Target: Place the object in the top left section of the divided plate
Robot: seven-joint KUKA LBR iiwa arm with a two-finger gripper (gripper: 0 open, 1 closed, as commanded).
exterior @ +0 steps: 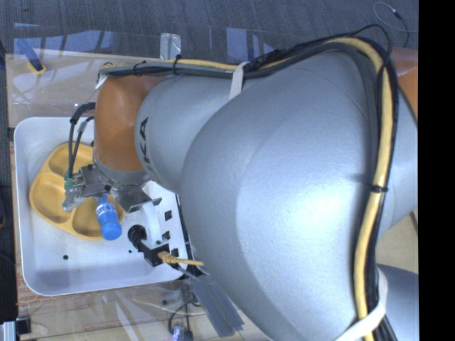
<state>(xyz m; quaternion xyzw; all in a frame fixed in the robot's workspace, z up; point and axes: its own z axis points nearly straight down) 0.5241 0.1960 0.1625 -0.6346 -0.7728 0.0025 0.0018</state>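
The huge grey arm (pixel 284 190) blocked most of the white bin (pixel 43 275); its gripper (pixel 106 215) clamped a blue plastic bottle (pixel 108 221) over the yellow divided plate (pixel 50 183).

Robotics lab or test cell. Large grey industrial arm with orange band (pixel 117 130) and yellow-and-black cabling (pixel 377 190) strapped along casing looms over table. Shallow white plastic bin (pixel 43 272) sits on table, holding yellow divided plate (pixel 50 187). Clear plastic sheeting fixed with blue tape (pixel 28 54) edges table; dark grey carpet (pixel 213 2) beyond.
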